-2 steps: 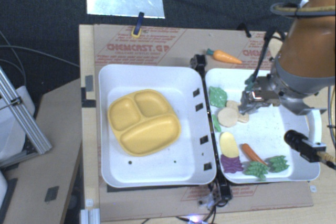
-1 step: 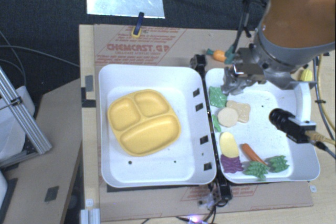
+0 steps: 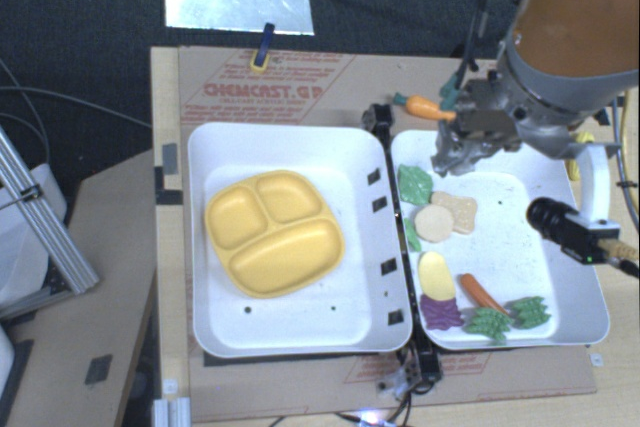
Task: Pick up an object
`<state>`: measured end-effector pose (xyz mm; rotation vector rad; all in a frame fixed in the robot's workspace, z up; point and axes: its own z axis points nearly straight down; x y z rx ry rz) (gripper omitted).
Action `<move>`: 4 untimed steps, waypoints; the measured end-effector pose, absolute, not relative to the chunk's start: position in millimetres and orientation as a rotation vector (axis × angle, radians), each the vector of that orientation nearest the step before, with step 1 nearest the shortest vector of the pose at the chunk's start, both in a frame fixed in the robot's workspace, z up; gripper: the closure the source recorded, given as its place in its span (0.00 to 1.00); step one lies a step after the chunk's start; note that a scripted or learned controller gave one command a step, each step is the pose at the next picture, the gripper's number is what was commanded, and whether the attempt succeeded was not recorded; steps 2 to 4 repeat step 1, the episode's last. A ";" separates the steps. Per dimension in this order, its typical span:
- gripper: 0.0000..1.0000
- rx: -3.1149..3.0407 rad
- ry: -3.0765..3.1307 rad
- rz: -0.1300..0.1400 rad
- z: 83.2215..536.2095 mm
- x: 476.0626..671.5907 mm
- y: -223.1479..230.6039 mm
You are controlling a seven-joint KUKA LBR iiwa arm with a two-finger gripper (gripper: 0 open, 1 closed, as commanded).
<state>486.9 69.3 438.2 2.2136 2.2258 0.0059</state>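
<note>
— Bins first, left to right?
— Yes. Left bin (image 3: 215, 150) holds a yellow divided plate (image 3: 275, 232), lying flat just left of the divider (image 3: 392, 215) between the two bins.
— And right of that divider?
— Right bin (image 3: 560, 255) carries the toy food. A green leaf piece (image 3: 414, 184) lies just beside the divider, with a round cracker (image 3: 434, 223) and a toast slice (image 3: 458, 209) touching each other below it. Nearer the front sit a yellow piece (image 3: 435, 275), a purple piece (image 3: 440, 312), an orange carrot (image 3: 481, 292) and green vegetables (image 3: 510, 316). Another carrot (image 3: 424, 107) rests beyond the bin's far rim.
— What about the gripper?
— Gripper (image 3: 452, 160) hangs at the far end of the right bin, just above the green leaf piece. I cannot tell how far apart it stands, and nothing shows in its grasp.
— The arm?
— Arm (image 3: 580, 25) comes in from the right, orange band uppermost, wrist pointing down toward the bin.
</note>
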 end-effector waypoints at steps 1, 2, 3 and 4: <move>1.00 2.206 2.232 0.007 448.4 487.5 69.4; 1.00 2.206 2.232 0.007 448.4 487.5 69.4; 1.00 2.206 2.232 0.007 448.4 487.5 69.4; 1.00 2.206 2.232 0.007 448.4 487.5 69.4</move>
